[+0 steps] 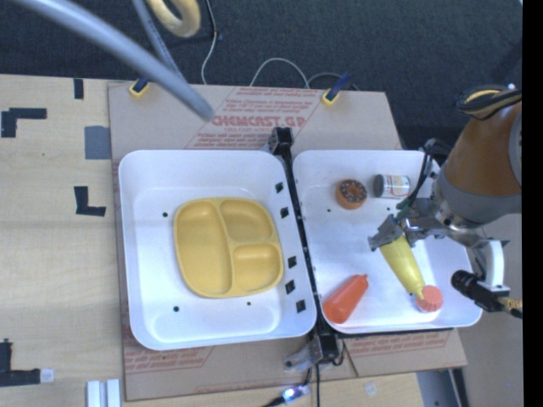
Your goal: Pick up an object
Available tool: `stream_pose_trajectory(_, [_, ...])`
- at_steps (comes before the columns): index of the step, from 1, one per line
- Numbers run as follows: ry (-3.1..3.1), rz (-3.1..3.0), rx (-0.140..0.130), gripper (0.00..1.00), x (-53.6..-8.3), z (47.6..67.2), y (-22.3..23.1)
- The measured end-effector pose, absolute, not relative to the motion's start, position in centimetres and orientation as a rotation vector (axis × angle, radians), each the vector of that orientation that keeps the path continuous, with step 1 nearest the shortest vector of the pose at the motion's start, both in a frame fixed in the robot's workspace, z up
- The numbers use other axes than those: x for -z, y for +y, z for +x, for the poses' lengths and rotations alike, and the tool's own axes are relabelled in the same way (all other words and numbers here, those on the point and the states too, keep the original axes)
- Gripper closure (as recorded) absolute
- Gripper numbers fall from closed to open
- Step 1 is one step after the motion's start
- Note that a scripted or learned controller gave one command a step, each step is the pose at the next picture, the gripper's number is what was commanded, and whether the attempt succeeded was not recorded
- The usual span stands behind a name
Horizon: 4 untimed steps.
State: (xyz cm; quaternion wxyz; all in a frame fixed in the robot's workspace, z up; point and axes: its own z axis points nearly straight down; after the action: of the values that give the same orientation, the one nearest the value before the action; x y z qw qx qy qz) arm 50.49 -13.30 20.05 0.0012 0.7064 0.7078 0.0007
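Bench carries two shallow white plastic bins side by side on a brown cardboard sheet [254,117] printed with red lettering. A black clipped divider strip [293,227] runs between the bins.

Left bin [140,227]: one yellow plastic three-compartment plate [227,246], lying flat near the middle, well apart from every wall.

Right bin [335,227]: four items.
- Brown round doughnut-shaped toy [350,193], toward the far side.
- Small cylindrical can with a pale label [392,185], lying on its side just beside the doughnut, nearer the arm.
- Orange-red tapered plastic piece, carrot-like [345,298], lying near the front wall close to the divider.
- Yellow squeeze bottle with a red cap [409,272], lying on its side at a slant, cap end toward the front right corner, base end up under the tool.

Grey KUKA arm with orange band [479,164] reaches in from the right and hangs over the right bin. The two-finger gripper [395,231] sits directly at the base end of the yellow bottle, dark fingers pointing toward the divider. Whether the bottle is gripped or merely touched cannot be resolved; finger spacing is not legible at this angle.

The other three items lie apart from the tool.
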Motion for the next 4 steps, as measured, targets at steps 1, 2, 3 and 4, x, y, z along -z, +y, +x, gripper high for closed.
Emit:
stream_pose_trajectory(1, [2.222,2.216,-0.003,1.0,-24.7,51.2,-12.6])
stream_pose_trajectory(2, [2.23,2.216,0.0,1.0,-24.4,52.2,-7.7])
stream_pose_trajectory(3, [2.232,2.214,0.0,1.0,-23.6,54.6,-1.8])
stream_pose_trajectory(4, [2.231,2.214,-0.001,1.0,-23.1,57.8,3.4])
